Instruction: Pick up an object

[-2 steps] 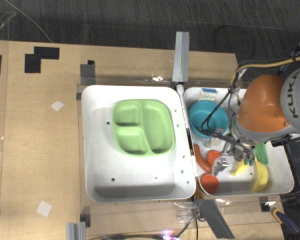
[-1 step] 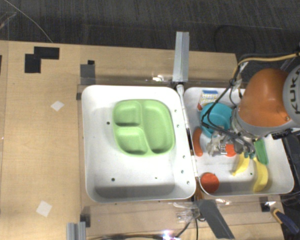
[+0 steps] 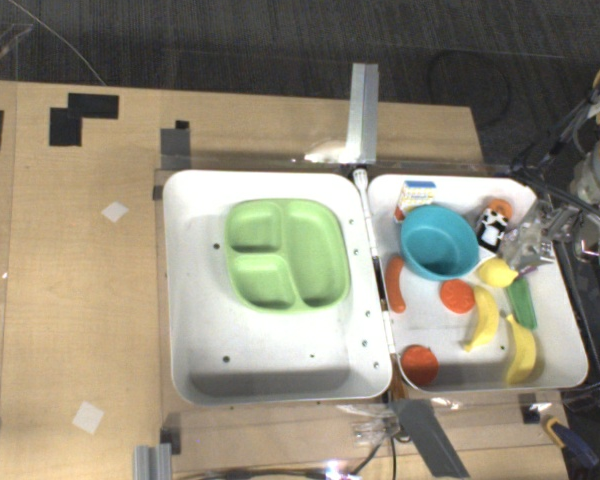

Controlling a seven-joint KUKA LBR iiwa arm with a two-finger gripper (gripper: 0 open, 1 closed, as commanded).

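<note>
My tool [image 3: 532,243] sits low in the right bin [image 3: 576,368], near the lemon [image 3: 497,272] — can't tell its state. Nothing lifted yet; grasp & raise still left.

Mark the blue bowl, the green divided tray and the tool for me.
blue bowl [image 3: 439,242], camera view, on its inner floor.
green divided tray [image 3: 284,253], camera view, on the ridge between its compartments.
tool [image 3: 533,246], camera view, on the metal end near the yellow lemon [image 3: 497,272].

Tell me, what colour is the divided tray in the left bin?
The divided tray is light green, seen clearly in the camera view.
</note>
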